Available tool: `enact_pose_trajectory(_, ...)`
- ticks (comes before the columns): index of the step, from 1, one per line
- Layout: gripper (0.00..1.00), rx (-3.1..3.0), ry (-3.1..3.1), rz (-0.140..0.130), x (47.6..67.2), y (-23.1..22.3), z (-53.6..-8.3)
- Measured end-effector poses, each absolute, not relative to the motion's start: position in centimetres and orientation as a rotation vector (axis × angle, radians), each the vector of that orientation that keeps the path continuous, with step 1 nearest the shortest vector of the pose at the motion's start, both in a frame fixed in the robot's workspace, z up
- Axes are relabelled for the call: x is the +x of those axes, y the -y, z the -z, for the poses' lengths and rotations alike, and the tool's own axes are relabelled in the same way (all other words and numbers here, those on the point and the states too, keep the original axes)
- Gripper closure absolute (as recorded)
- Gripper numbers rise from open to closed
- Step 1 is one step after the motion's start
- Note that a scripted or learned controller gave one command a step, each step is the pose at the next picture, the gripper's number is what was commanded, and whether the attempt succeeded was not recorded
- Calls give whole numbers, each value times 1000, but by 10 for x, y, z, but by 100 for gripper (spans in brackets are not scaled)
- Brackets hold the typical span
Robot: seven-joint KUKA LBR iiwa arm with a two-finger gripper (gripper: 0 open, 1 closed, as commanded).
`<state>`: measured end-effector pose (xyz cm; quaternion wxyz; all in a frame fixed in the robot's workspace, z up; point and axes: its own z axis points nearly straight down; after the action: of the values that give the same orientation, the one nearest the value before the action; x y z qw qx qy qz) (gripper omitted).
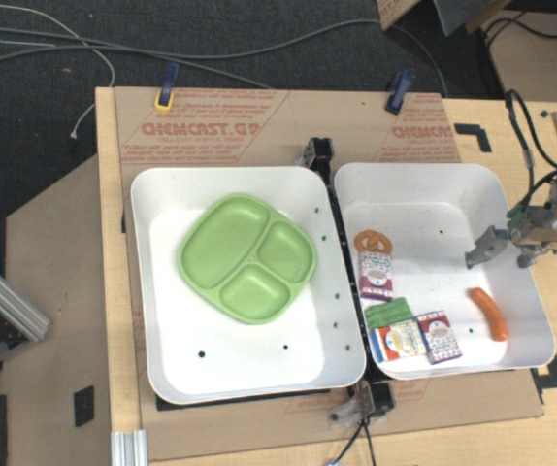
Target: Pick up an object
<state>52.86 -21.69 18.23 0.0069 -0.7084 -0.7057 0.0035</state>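
Hovering at the right bin's [424, 178] far right edge, the grey two-finger gripper [497, 246], grasping nothing and its finger spacing unclear from here, sits just above a small orange sausage-shaped toy [488, 314] lying nearby below it, long axis slanting toward the bin's lower-right corner.

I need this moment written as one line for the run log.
hand: over right bin, holding nothing | sausage: lying in right bin, near hand | green plate: in left bin | pick: not yet done
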Motion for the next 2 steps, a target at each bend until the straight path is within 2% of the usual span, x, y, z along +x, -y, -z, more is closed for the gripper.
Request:
enact_pose_trajectory(1, 0, -2220, 2221, 0, 532, 216, -190)
enact_pose_trajectory(2, 0, -2218, 2218, -1, 535, 215, -148)
